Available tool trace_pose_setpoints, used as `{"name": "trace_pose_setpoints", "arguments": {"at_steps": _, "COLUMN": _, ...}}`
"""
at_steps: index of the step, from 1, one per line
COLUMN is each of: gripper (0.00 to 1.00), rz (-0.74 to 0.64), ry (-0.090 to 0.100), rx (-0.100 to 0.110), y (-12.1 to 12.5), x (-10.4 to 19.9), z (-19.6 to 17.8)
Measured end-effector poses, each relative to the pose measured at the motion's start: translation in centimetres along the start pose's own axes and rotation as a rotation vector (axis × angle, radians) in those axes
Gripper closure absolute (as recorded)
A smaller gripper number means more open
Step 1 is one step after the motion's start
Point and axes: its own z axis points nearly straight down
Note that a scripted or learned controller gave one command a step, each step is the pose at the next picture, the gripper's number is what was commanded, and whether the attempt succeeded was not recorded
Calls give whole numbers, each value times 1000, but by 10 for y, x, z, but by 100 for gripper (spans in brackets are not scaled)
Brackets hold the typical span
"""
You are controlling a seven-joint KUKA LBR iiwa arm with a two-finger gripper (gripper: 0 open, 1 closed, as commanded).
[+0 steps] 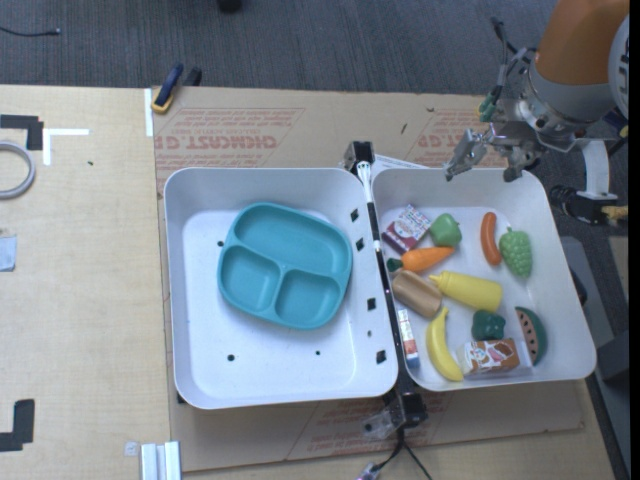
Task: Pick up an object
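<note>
Cardboard sheet (pixel 230 128) under the bins carries red mirrored print, unreadable. Grey arm with orange band (pixel 590 18) enters upper right; two-finger gripper (pixel 487 158) hovers over the back rim of the right white bin (pixel 570 268), fingers spread, nothing between them. In this bin: glossy plastic banana (pixel 442 346), yellow mustard bottle (pixel 468 290), orange carrot (pixel 428 259). Left white bin (pixel 190 298) holds a teal three-compartment tray (pixel 285 265).
</note>
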Motion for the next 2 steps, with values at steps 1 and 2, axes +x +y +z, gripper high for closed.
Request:
{"name": "trace_pose_setpoints", "arguments": {"at_steps": 1, "gripper": 0, "rz": 3, "ry": 0, "rx": 0, "y": 4, "x": -48, "z": 87}}
{"name": "trace_pose_setpoints", "arguments": {"at_steps": 2, "gripper": 0, "rz": 3, "ry": 0, "rx": -1, "y": -12, "x": -102, "z": 178}}
